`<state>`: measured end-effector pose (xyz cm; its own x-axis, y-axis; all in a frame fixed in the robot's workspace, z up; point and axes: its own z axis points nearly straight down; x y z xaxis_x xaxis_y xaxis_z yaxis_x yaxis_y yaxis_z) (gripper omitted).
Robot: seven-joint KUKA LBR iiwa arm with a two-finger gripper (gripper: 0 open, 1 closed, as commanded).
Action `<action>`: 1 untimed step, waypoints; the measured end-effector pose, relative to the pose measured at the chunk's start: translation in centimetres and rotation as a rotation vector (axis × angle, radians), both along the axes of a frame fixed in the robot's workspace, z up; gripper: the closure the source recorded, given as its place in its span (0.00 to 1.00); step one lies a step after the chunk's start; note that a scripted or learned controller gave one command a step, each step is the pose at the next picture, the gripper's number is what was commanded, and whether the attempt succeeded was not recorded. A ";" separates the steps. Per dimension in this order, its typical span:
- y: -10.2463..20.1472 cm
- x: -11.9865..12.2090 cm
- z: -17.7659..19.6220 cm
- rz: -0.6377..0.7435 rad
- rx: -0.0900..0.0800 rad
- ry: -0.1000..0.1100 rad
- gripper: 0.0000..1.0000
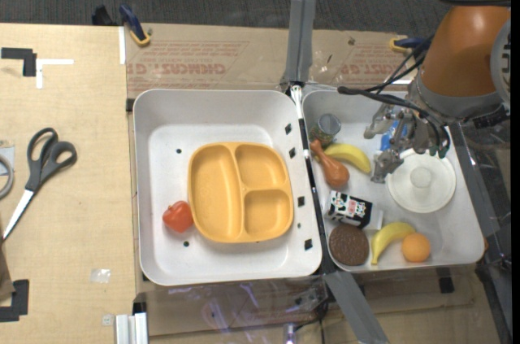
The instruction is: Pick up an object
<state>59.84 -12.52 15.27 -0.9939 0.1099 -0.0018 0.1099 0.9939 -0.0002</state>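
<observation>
Left bin and right bin: showing as smooth white plastic, catching a faint sheen. Divided tray: looking like matt yellow-orange plastic. Tomato: presenting a glossy red skin. Bananas and orange: appearing as smooth moulded plastic. Round lid: reading as white plastic, slightly shiny. Brown disc: showing a rough, grainy face. Bench top: displaying pale wood grain, matt. Cardboard sheet: lying dull brown, printed. Scissors: showing black plastic handles and bright metal blades. Gripper: gleaming as bare metal.
</observation>
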 end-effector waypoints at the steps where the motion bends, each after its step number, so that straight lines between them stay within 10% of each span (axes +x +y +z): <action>1: 3.1 2.2 -5.9 0.080 -0.001 -0.003 0.00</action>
